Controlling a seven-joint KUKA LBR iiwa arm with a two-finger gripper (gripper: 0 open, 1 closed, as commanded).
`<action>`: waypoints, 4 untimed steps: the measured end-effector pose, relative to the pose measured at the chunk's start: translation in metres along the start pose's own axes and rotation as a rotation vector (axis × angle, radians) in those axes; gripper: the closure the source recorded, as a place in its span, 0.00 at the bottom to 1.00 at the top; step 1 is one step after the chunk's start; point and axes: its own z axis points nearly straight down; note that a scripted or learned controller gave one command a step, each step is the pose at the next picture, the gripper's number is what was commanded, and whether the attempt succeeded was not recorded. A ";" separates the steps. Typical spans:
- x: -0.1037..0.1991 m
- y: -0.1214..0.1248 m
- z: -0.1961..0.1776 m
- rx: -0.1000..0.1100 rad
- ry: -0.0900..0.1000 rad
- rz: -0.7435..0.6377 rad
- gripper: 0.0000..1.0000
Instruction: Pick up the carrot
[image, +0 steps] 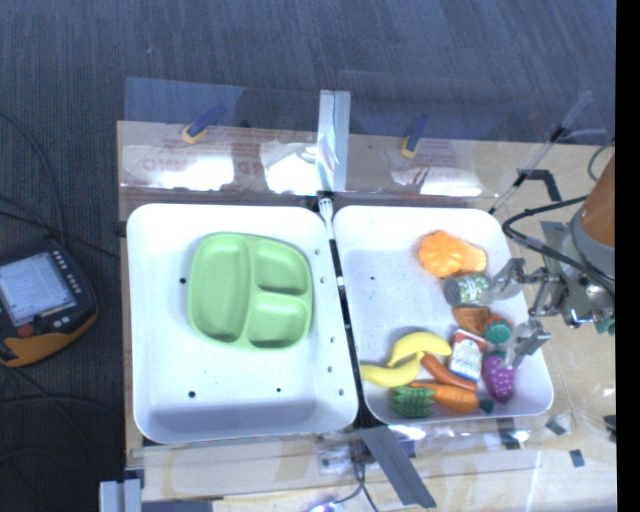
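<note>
The task is at its beginning: the long orange plastic carrot (448, 385) is not picked up yet. It lies in the right shallow white bin (385, 255), in the crowded corner at about 5 o'clock of this bin, between the yellow plastic banana (405, 360) and the purple plastic grape bunch (498, 377). The two-finger metal gripper (520, 305) is at the 3 o'clock edge of the same bin, and its fingers (510, 272) stand spread apart with nothing between them.

I judge that the step in hand is the approach. The next move calls for bringing the gripper toward 7 o'clock from its place, over the carrot, and then going down carefully, because the neighbours touch the carrot or lie very near.

The count in the right bin: one carrot, one banana, one grape bunch, one round orange plastic fruit (450, 254), one small red and white carton (466, 356), one green plastic vegetable (412, 401). A few other small pieces near the gripper are too unclear to name. The left shallow white bin (160, 400) holds one light green divided plastic tray (250, 290) with three compartments.
</note>
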 end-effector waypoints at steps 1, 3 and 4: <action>-0.066 -0.016 0.113 -0.001 0.005 0.292 0.00; -0.143 -0.024 0.170 -0.002 -0.007 0.728 0.00; -0.152 0.006 0.170 -0.001 -0.011 1.242 0.00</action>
